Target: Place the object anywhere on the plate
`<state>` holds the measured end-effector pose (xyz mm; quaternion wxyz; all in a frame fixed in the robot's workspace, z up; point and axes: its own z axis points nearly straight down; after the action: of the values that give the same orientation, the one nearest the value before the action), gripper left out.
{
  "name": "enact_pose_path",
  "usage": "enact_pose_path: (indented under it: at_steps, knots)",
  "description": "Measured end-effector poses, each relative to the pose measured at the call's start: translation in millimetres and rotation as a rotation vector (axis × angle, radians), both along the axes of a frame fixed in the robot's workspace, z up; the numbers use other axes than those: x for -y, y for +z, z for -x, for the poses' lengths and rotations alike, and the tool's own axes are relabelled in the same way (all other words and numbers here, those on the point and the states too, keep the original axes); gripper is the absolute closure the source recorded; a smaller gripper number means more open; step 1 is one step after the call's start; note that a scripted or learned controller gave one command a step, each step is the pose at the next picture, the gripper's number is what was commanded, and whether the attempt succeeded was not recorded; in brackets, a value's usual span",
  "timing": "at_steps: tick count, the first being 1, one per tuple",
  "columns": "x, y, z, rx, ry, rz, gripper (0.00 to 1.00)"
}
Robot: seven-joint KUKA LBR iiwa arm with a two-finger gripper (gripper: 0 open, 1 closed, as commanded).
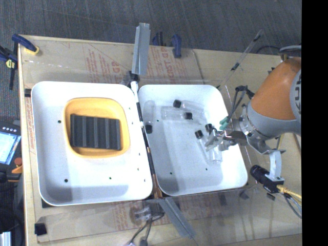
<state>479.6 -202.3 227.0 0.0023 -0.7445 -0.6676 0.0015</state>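
Two shallow white bins [51,188]: yellow plate [97,124] with dark ribbed insert sits left; claw [215,140] hovers right, grip state indeterminable. Placement remains outstanding.

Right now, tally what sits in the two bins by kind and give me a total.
Yellow plate: 1, in the left bin.
Dark ridged block: 1, lying on that plate.
Clear plastic pieces with black caps: cannot tell apart, counted as 1 cluster, in the right bin.
Total: 3
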Motion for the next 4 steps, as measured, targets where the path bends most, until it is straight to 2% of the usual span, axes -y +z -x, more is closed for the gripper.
enact_pose_path:
  at_steps: [1, 2, 3, 4]
  knots:
    - [-60.5, 8.0, -9.3, -0.001, 0.1, -0.002, 1.0]
    - [-114.3, 39.3, -39.5, 0.003, 0.278, 0.0, 1.0]
    - [-155.5, 5.1, -102.7, 0.004, 0.543, 0.0, 1.0]
    - [-193.0, -25.2, -150.0, 0.004, 0.718, -0.001, 1.0]
